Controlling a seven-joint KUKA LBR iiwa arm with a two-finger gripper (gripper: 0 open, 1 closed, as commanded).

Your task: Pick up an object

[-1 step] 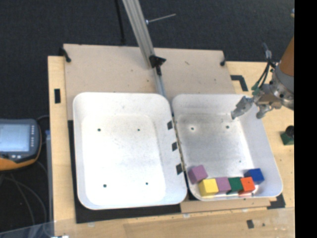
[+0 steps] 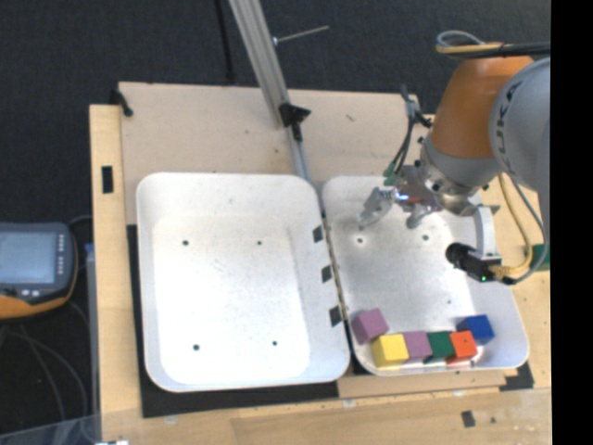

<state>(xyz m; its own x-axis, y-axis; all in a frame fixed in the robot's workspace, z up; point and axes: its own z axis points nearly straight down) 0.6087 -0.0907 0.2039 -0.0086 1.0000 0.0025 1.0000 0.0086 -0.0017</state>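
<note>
Several small blocks lie along the near edge of the right bin (image 2: 408,267): a purple block (image 2: 370,324), a yellow block (image 2: 391,349), a second purple block (image 2: 418,344), a green block (image 2: 439,346), an orange block (image 2: 462,345) and a blue block (image 2: 476,327). My gripper (image 2: 397,209) hangs over the far part of the right bin, well away from the blocks. Its two fingers stand spread apart, with nothing between them.
The left bin (image 2: 232,276) sits beside the right one. A slanted metal rail (image 2: 264,58) rises behind the bins. A grey device (image 2: 35,258) rests off the bench at the left. A black sensor (image 2: 468,260) hangs by the right bin's rim.
</note>
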